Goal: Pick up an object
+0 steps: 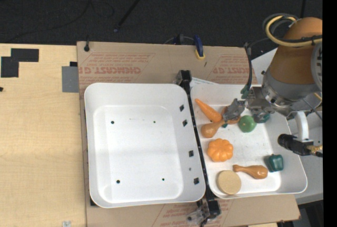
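The right white bin (296, 185) holds several toy foods. An orange carrot (208, 111) lies slanted at its upper left, with a brown pear-shaped piece (209, 129) just below it. My gripper (235, 111) hangs low over the bin's upper middle, right beside the carrot's lower end and just left of a green ball (246, 125). An orange pumpkin (220, 150) sits in the bin's middle. I see nothing lifted off the bin floor.
A tan drumstick (253, 170), a round beige disc (229, 182) and a teal block (274, 162) lie along the right bin's front. The left white bin (137, 147) stands beside it, past a black divider (190, 131). The arm's orange band (297, 47) looms at the right.
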Tool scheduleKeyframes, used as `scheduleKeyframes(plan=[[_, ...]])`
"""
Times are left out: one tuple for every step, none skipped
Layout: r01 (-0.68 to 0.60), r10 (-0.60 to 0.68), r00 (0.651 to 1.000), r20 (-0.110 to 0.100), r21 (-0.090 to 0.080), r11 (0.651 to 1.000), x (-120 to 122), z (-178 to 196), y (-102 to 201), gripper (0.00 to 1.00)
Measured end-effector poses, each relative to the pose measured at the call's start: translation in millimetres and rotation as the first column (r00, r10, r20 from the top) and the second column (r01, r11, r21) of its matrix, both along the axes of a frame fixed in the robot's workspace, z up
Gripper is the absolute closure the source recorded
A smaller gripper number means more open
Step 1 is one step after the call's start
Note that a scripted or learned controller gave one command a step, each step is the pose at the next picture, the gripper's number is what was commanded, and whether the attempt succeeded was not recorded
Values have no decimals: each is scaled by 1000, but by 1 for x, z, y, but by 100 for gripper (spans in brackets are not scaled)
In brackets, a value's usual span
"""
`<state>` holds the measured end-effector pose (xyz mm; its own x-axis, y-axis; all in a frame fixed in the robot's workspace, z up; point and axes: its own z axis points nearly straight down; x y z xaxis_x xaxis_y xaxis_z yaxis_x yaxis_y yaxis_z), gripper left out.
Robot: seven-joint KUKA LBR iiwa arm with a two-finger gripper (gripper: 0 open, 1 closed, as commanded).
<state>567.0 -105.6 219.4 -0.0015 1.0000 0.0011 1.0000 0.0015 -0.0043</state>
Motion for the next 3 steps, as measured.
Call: scheduleKeyframes(plan=[[6, -6, 1000, -7, -2, 1000, 3, -131, -82, 0], [-7, 7, 1000, 3, 3, 1000, 39, -133, 26, 0], [6, -6, 1000, 13, -7, 1000, 40, -20, -55, 0]])
